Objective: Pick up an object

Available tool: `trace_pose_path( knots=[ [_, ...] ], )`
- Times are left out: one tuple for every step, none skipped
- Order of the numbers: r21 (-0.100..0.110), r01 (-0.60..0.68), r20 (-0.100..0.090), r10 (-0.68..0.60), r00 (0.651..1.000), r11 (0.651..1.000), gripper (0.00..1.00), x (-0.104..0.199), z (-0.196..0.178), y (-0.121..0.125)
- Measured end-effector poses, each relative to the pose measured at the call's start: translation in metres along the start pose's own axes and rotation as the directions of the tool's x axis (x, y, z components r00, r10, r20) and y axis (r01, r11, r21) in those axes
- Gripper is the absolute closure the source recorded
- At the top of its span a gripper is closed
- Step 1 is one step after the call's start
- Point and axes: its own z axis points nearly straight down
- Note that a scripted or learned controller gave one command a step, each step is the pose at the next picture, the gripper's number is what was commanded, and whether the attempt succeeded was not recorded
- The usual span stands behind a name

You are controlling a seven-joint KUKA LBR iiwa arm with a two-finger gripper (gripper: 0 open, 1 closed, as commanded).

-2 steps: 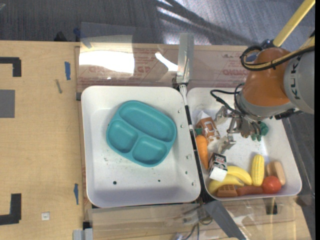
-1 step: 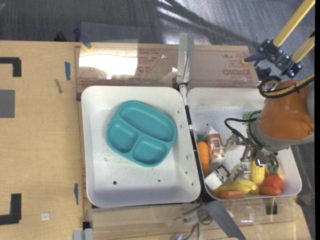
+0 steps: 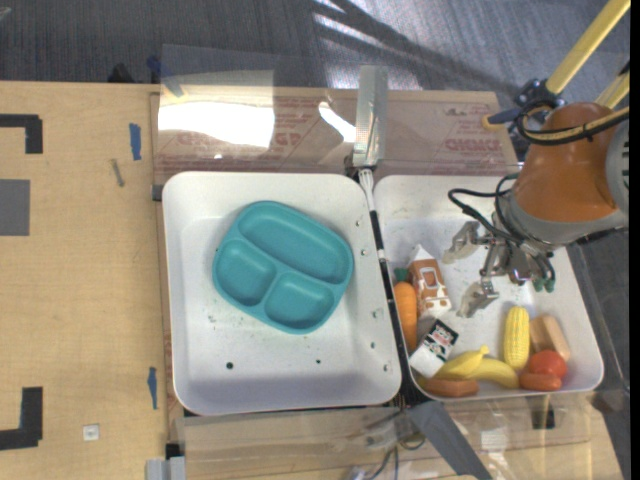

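Corn (image 3: 516,336) lies beside banana (image 3: 478,366), tomato (image 3: 545,366), under tool (image 3: 490,273).

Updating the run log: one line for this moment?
phase: approach | tool: over right bin, nothing visibly held | nearest: corn | teal tray: left bin

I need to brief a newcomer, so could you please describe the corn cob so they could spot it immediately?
Look in the right bin, near its front right corner. The corn cob stands lengthwise there, bumpy and yellow, between the smooth curved banana and the red tomato.
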Motion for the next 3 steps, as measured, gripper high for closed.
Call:
trace_pose_path(
  knots=[
    [0.005, 0.020, 0.008, -0.020, 1.000, 1.000, 0.00, 0.010, 0.017, 0.033],
    [0.002, 0.165, 0.005, -0.166, 0.986, 0.986, 0.00, -0.078, -0.044, -0.014],
    [0.003, 0.068, 0.009, -0.068, 0.998, 0.998, 0.00, -0.049, 0.004, 0.024]
  ],
)
